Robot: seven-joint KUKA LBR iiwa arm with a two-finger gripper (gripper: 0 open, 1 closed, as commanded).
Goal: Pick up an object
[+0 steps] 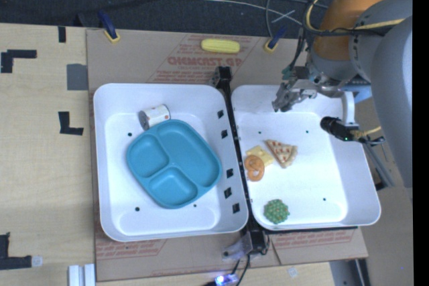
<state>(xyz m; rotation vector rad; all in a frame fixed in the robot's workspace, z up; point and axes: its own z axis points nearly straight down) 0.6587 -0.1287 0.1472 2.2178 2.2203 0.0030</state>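
whether the jaws are spread or pressed together cannot be told; the gripper (287, 101) hangs over the far edge of the right bin (335, 191) with nothing seen between them. the waffle wedge (281, 152), the yellow and orange pieces (255, 165) and the green ball (276, 211) lie nearer the camera, apart from it. in the left bin (107, 144) sit a blue divided plate (173, 162) and a small white cup (155, 116).
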